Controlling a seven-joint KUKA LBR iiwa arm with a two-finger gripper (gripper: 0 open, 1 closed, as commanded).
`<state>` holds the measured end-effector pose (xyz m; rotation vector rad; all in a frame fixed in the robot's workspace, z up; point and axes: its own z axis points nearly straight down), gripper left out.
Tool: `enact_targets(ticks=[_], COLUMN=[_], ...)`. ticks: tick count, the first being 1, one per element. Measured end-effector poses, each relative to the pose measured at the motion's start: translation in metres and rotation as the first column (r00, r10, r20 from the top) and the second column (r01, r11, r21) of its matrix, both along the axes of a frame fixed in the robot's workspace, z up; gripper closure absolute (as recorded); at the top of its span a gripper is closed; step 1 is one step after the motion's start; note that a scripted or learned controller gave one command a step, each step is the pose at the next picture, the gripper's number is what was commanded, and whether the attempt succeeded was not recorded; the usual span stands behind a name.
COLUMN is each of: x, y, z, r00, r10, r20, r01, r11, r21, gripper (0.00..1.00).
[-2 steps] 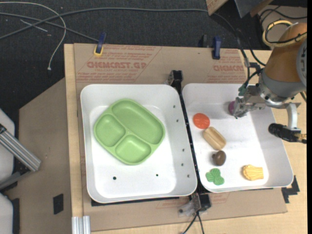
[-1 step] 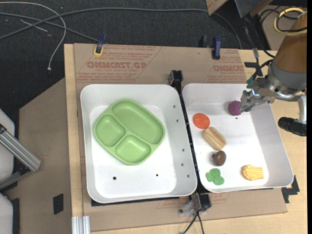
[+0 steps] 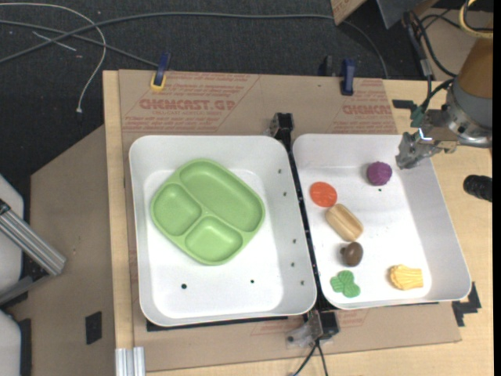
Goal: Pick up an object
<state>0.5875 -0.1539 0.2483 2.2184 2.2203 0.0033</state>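
**Lining up on the purple piece**

My two-finger gripper hangs over the upper right rim of the right-hand shallow white bin; nothing sits between its tips, though I cannot tell from this slant how wide they stand. The nearest candidate is the small round purple toy fruit, just beside me toward the bin's middle. Below it lie an orange round piece, touching a tan bread-like roll, then a brown nut-shaped lump, a green leafy bit and a yellow ridged piece. I judge the purple one best: it stands apart, so I should centre over it, then descend straight. The green divided plastic plate fills the left white bin.
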Motion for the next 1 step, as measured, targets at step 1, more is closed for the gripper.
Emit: enact_targets(ticks=[1], x=[-0.015], y=[0.0516], z=[0.0073], r00=[1.0], r10=[0.003], r20=[-0.005], r01=[-0.003], r11=[1.0], r21=[0.003], gripper=[1.0])
